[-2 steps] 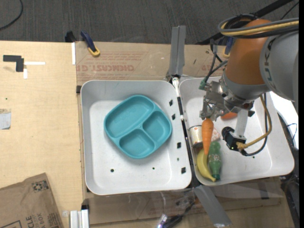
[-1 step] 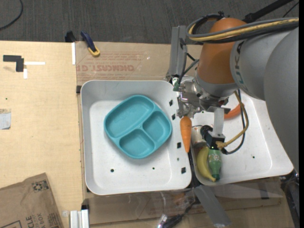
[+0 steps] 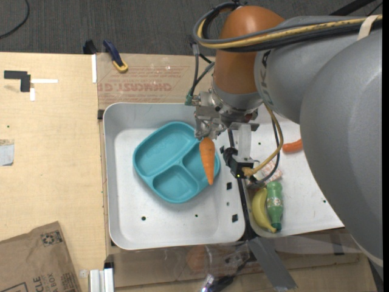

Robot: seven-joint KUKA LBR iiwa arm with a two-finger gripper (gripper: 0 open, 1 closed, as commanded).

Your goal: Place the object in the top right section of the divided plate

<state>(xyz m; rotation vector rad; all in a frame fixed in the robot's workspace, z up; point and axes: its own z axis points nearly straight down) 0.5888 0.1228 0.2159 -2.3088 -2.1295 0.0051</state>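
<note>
Now, step in hand: I carry the toy carrot over the teal divided plate, so the pick looks done and the placing is under way.
My gripper: my gripper hangs over the plate's right side, and the thick top end of the carrot sits between my fingers, so I judge they are closed on it.
Carrot position: it hangs down from my fingers along the right rim of the plate, the pointed tip toward the near edge; I cannot tell if the tip touches the plate.
Plate: it lies tilted in the left white bin, with one large section and two smaller ones; the upper right part is half hidden under my wrist.
Other things: a banana and a green bottle lie together in the right bin, and a small orange piece lies apart from them.
Next move, my judgement: the carrot should come a little left and up the view, above the top right section, then lower, and only then the fingers open.
Risk: the carrot is long, so it may rest across the rim or the divider.
</note>
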